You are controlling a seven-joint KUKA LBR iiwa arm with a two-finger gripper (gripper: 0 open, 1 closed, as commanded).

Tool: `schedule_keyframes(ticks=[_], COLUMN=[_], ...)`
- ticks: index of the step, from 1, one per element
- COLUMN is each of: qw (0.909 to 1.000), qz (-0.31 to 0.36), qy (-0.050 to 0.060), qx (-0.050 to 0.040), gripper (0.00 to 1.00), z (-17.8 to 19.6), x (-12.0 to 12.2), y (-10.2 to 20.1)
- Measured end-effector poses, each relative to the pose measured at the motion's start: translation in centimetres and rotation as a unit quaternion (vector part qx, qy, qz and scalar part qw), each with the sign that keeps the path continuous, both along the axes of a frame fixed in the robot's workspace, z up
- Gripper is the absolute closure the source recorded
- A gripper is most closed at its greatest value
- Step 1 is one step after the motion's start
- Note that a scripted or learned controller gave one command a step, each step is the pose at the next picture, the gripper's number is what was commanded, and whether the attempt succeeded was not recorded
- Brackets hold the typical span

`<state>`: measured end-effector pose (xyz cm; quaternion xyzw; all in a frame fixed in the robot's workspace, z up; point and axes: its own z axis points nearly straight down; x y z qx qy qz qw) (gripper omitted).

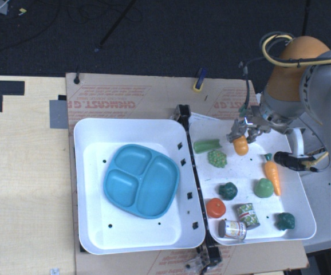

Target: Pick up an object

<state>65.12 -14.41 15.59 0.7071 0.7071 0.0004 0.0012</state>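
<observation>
The gripper [243,135] hangs over the right bin [303,211], fingers closed around a small orange object [241,146], with a green cucumber [207,145] and bumpy green piece [217,158] just beside it.

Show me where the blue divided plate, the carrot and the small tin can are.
blue divided plate [141,180]: camera view, on the ridge between its compartments, in the left bin.
carrot [273,177]: camera view, on the middle of its orange body, in the right bin.
small tin can [233,229]: camera view, on its side wall, near the right bin's front edge.
</observation>
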Motion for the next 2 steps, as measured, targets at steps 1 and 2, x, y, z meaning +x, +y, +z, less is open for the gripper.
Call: schedule_keyframes(ticks=[1, 2], qw=[1.0, 1.0], qz=[0.0, 0.001], qy=[0.0, 0.001], qx=[0.0003, 0.0004], gripper=[1.0, 1.0], z=[4.8, 7.3], x=[0.9, 1.0], y=[0.1, 0.0])
